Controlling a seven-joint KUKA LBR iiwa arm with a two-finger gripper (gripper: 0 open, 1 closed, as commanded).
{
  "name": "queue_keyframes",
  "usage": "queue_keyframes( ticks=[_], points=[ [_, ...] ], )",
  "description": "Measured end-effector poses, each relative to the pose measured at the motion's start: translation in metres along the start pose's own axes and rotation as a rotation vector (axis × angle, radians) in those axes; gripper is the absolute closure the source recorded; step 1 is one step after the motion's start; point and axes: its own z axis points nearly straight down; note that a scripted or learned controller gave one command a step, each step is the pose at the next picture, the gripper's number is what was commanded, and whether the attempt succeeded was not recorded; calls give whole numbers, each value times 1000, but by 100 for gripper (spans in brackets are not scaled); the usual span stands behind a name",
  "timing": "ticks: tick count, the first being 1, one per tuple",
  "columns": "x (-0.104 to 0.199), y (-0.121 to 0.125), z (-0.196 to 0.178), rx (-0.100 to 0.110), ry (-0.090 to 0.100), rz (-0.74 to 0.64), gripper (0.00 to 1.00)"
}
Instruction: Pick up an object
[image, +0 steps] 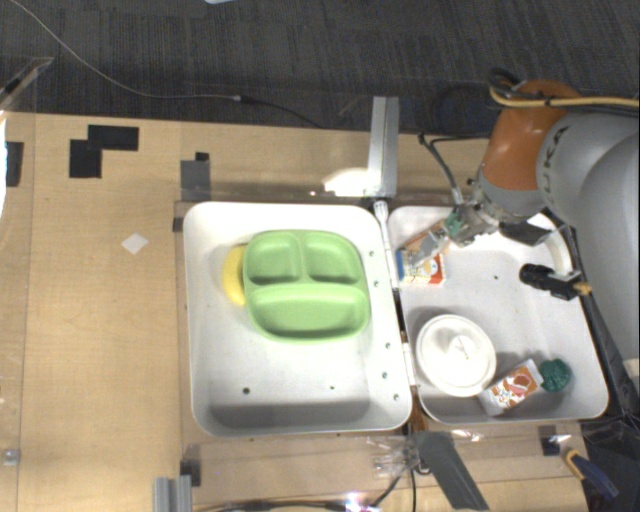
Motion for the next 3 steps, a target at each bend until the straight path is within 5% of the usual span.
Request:
queue_keyframes(
  ticks=[1,2,3],
  points=[
    [46,-86,0,-23,-10,50,0],
    [-7,-30,0,-24,-12,-14,0],
    [2,-12,-4,-10,-12,-330,0]
  ],
)
